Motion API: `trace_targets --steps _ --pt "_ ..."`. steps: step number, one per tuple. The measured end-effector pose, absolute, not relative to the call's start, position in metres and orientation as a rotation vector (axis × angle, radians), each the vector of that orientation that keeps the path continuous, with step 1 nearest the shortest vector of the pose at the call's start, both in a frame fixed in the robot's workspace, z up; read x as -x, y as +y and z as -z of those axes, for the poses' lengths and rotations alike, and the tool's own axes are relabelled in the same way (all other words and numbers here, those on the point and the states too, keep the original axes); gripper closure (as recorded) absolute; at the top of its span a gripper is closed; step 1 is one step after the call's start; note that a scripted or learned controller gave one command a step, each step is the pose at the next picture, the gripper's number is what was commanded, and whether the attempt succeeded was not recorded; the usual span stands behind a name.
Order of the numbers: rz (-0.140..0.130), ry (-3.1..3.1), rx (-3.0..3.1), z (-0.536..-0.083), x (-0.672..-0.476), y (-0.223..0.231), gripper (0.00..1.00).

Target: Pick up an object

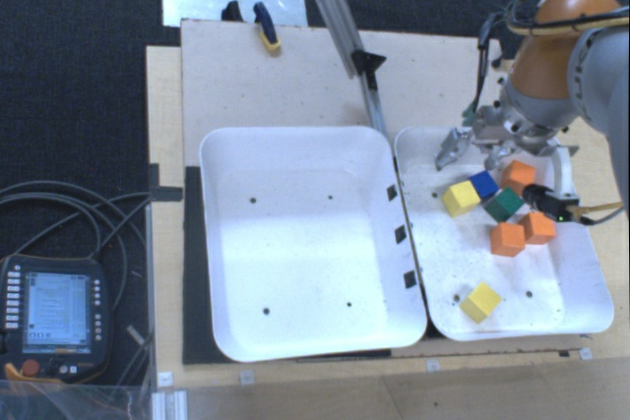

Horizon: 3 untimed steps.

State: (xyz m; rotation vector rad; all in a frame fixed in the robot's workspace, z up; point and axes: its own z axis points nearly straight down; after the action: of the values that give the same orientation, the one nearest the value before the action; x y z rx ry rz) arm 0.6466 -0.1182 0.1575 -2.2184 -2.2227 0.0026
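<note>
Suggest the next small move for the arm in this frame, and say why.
Probably shift the gripper toward the yellow block and lower it. The gripper hangs over the right bin at its far end with nothing between its fingers, and that block lies just nearer the camera, at the edge of the cluster beside the blue block.

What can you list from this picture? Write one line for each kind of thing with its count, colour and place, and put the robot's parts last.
Bins: 2, white, side by side on the bench; left bin, right bin.
Yellow blocks: 2, right bin; one upper left, one apart near the front.
Orange blocks: 3, right bin;.
Blue block: 1, beside the upper yellow one.
Green block: 1, middle of the cluster.
Control pendant: 1, dark, on the floor, left.
Arm: 1, grey and orange, from the right.
Tool: 1, above the right bin's back.
</note>
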Motion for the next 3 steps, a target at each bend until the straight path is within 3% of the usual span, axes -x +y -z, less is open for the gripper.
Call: trace_targets --steps 1,3 --pt "0.005 -2.229 2.22 -0.172 -0.649 -0.118 1.0" --pt "0.009 -2.234 2.221 -0.29 -0.662 -0.125 1.0"
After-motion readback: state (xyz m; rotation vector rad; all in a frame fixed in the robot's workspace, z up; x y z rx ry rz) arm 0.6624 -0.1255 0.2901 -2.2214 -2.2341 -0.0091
